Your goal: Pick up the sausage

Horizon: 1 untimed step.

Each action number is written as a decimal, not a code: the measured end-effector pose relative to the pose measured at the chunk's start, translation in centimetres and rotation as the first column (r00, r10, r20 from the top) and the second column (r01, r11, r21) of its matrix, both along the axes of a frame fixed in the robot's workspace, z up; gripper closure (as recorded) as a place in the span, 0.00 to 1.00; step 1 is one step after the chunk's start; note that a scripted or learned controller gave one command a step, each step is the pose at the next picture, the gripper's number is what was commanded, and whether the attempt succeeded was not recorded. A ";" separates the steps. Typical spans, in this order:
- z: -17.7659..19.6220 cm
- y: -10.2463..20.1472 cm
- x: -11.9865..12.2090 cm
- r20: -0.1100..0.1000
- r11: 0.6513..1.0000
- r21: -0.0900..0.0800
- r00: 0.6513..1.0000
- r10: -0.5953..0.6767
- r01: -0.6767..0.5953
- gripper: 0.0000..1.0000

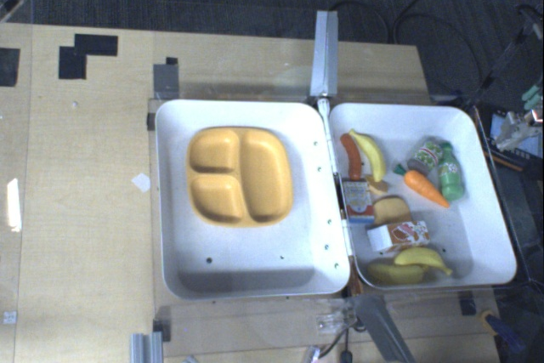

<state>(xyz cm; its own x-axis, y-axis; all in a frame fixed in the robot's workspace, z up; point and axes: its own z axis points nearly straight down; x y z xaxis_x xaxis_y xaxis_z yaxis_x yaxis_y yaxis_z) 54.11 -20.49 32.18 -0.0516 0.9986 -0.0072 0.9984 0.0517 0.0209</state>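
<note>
Sausage (351,155) lying in the right bin (484,183), untouched.

It is a slim red-orange link, lengthwise against the bin's left wall near the far corner, touching a banana (371,154) on its right, a small packet (358,196) just below it. The tool's state cannot be told from this view.

No text can be read; the green bottle (441,166) bears a label and the small carton (406,233) a red-and-white print, both too blurred to make out; likewise the packet (358,196) beside the sausage (352,155).
</note>
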 end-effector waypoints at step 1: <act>-14.9 3.4 1.7 -0.018 0.970 0.005 0.970 0.244 -0.244 1.00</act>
<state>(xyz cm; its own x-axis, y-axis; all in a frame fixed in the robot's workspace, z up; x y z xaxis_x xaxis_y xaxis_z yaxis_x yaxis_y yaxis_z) 55.80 -17.10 17.31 -0.2934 0.9560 -0.0017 0.9560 0.2934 0.0036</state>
